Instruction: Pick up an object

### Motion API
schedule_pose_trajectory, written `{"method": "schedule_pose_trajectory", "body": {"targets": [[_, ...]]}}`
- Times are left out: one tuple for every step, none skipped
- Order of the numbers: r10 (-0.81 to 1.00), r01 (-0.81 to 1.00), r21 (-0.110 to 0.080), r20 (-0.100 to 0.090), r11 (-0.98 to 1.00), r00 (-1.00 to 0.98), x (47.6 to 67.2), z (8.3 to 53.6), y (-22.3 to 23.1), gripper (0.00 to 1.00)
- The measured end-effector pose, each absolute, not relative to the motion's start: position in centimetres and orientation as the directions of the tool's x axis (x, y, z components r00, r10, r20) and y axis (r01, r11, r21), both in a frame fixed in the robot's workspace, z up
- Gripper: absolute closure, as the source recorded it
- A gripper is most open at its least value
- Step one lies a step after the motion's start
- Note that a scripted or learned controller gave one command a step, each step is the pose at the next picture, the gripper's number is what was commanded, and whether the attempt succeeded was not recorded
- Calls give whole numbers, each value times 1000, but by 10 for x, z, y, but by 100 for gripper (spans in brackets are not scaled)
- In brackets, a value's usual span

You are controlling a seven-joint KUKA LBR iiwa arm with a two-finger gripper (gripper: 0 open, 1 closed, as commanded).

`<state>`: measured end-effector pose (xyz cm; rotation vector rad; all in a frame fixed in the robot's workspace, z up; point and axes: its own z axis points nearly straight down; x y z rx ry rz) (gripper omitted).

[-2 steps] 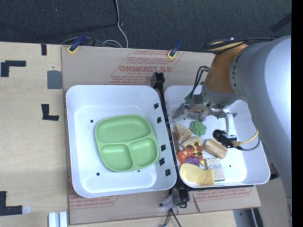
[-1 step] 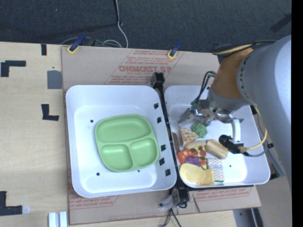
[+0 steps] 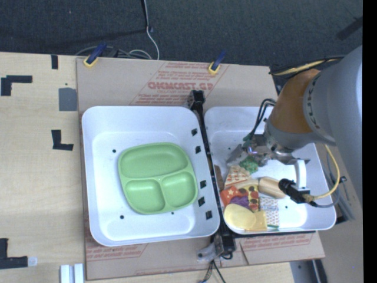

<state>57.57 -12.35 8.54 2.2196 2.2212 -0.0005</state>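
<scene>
- Objects for picking lie heaped in the right bin (image 3: 318, 217), crowding its near-left corner: a pale yellow rounded piece (image 3: 240, 216), a colourful patterned packet (image 3: 242, 190), a tan bread-like piece (image 3: 270, 186) and a small green item (image 3: 250, 164) just beside the gripper.
- KUKA arm (image 3: 318, 102), grey with its orange band, reaches from the right edge of the bench and comes down over the middle of the right bin.
- Cardboard sheet (image 3: 171, 78) lies under both bins. Red print reads roughly "CHEMCAST GP"; the finer lines beneath are too small to read.
- Left bin (image 3: 97, 128) carries a green divided plate (image 3: 158, 177) at its centre, three compartments, nothing in them.
- Two clamps (image 3: 93, 58), yellow and blue, pin the cardboard at its far edge.
- Gripper (image 3: 252, 153) sits low above the pile's far edge, close to the green item and the patterned packet. Whether the claw is spread or pressed together I cannot tell; nothing shows between it.
- Step in hand, as I judge it: the descent toward a grasp, with no object lifted yet. The next move calls for settling on a single item in a tight cluster, closing firmly, then rising straight up clear of the bin wall.
</scene>
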Motion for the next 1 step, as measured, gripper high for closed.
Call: {"method": "schedule_pose_trajectory", "body": {"targets": [[1000,1000,3,1,2,-2,577,96,-122,100]]}}
